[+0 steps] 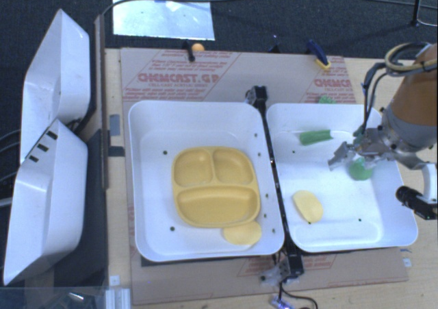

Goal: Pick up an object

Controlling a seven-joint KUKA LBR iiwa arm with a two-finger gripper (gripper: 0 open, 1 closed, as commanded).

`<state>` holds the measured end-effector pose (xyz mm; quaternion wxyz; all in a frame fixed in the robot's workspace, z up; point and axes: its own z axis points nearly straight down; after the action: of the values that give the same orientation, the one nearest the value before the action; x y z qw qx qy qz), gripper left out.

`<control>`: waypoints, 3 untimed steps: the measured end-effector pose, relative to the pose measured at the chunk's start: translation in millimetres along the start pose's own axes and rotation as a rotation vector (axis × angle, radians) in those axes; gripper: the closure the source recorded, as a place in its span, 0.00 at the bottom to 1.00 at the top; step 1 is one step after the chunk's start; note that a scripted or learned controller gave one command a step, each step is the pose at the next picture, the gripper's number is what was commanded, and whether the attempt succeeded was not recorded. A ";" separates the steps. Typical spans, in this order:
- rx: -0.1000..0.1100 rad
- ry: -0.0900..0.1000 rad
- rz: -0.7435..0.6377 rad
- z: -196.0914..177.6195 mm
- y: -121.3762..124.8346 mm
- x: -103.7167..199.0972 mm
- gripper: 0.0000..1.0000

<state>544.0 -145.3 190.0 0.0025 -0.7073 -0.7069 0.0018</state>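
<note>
while my gripper (354, 157) hangs low in the right bin (342, 232) at a green piece (361, 170), grip state unclear, i judge the pick underway, needing a firm close.

We see a grey arm (409, 138) with an orange band (415, 99), looped pale cables (404, 54) above it, and a grey metal gripper (350, 153).
</note>
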 end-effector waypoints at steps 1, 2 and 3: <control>-0.007 -0.001 -0.001 -3.3 1.6 0.2 0.00; -0.002 0.000 -0.001 58.2 5.0 1.8 0.00; -0.004 0.000 -0.001 107.9 4.7 2.0 0.00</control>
<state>548.1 -143.3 82.1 0.0012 -0.7071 -0.7071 0.0007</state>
